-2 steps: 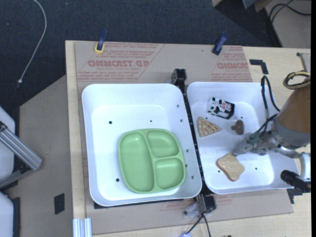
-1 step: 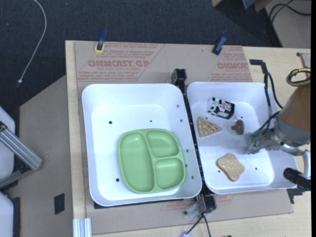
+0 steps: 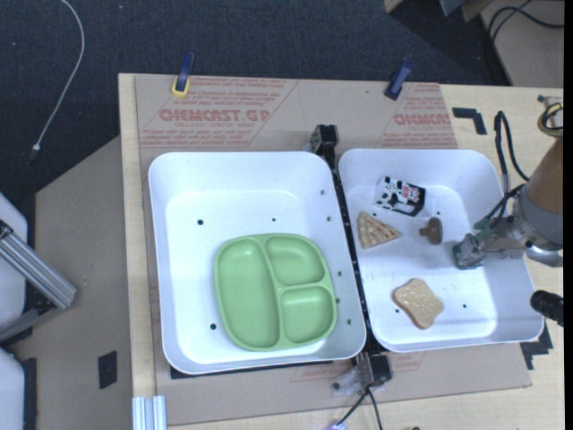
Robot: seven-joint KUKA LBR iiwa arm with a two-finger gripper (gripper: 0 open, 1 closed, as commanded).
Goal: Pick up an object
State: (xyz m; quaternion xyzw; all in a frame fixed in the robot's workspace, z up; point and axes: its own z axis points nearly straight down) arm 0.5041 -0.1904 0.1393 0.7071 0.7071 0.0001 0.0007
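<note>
Currently approach step, nothing lifted. My fingers point(image 3: 466, 254) low over right bin point(image 3: 501, 325), near its right wall; cannot tell how far open, nothing seen between them. Nearest target: small brown piece point(image 3: 431, 231), just left of tips, apart. Toast slice point(image 3: 418, 301) below-left. Next: shift left, descend, close.

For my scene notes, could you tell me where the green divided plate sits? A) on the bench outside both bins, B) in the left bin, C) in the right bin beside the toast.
B: the green plate lies flat inside the left bin, while the toast is in the right bin.
</note>
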